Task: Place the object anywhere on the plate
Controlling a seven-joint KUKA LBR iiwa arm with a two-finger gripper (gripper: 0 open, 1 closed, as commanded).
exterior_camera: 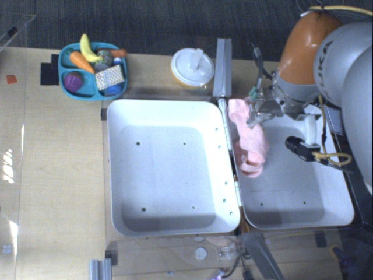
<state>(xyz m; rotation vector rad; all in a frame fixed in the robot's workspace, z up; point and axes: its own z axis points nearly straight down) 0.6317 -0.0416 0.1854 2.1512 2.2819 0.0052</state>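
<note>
A crumpled pink cloth-like object (pixel 252 147) lies in the right bin (pixel 303 214), against its left wall. My gripper (pixel 254 116) hangs over the upper end of the pink object, touching or nearly touching it; the arm's grey body and orange band reach in from the right. A blue divided plate (pixel 62 69) sits on the bench at the far left, beyond the left bin (pixel 169 214). It bears a toy banana, a carrot, a purple piece and other small items.
A round white-lidded yellow cup (pixel 192 67) stands behind the bins near the middle. A grey upright post (pixel 222 69) rises between the bins at the back. Black cabling (pixel 303 149) from the arm hangs over the right bin.
</note>
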